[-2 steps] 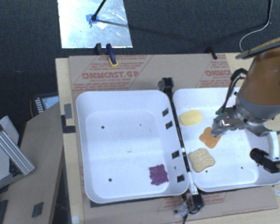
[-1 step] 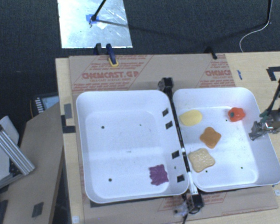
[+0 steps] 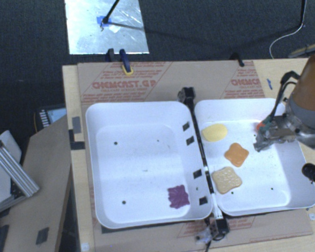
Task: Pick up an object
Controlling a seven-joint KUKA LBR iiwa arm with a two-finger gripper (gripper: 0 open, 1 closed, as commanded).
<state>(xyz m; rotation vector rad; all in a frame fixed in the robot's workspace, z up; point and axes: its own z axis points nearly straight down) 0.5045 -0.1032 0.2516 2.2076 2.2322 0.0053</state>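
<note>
Over the right shallow white bin (image 3: 291, 197), near its right wall, hangs the hand (image 3: 262, 141); how it is set I cannot tell. Just left of it on that bin's floor lie an orange cracker-shaped piece (image 3: 236, 154), a yellow oval piece (image 3: 215, 132) and a tan waffle-like square (image 3: 226, 180). Across the black hinged divider (image 3: 198, 152), the left white bin (image 3: 132, 151) holds a purple scrap (image 3: 178, 196) near its front right corner, on the cardboard-covered tabletop (image 3: 143, 80)

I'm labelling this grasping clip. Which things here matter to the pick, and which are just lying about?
Part of the job:
gripper
yellow piece
orange piece
tan piece
purple piece
right bin
left bin

Lying about:
foil sheet
blue clamp
cardboard sheet
</note>
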